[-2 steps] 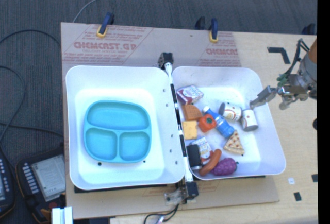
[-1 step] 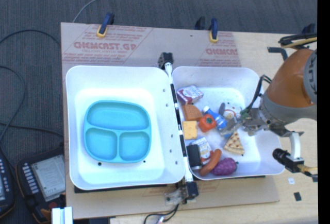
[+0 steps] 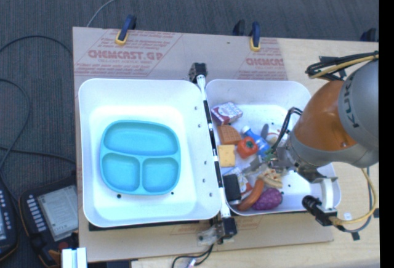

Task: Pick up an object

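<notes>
Pincer [image 3: 269, 165] sits low among small, bright toy foods [image 3: 246, 147].

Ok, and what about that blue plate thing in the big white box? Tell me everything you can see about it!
The blue tray is light turquoise and looks like smooth plastic. It is a rounded rectangle split into three sunken sections: one long section across the far side and two smaller ones on the near side, with raised ridges between them. It lies flat, right side up, near the middle of the left white bin, resting on the bin's floor. Nothing sits in its sections and nothing else touches it. The toys and the arm are over in the other bin.
</notes>
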Robot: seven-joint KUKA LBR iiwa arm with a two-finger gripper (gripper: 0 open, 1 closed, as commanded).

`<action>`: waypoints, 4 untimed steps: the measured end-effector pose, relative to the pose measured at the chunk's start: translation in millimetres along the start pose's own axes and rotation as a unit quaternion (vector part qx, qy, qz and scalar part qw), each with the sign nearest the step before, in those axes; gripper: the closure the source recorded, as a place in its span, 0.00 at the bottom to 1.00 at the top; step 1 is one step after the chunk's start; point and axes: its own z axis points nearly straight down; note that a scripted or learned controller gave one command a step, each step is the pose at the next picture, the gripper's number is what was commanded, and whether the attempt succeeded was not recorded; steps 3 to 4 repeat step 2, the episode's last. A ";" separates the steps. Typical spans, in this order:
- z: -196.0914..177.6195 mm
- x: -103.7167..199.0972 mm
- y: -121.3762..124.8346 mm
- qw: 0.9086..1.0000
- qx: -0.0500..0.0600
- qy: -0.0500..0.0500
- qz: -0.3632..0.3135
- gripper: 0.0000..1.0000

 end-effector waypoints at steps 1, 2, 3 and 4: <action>-10.5 0.4 1.8 1.000 -0.001 0.001 0.000 1.00; -96.2 58.6 21.9 1.000 0.004 0.003 -0.002 1.00; -96.2 58.6 21.9 1.000 0.004 0.003 -0.002 1.00; -96.2 58.6 21.9 1.000 0.004 0.003 -0.002 1.00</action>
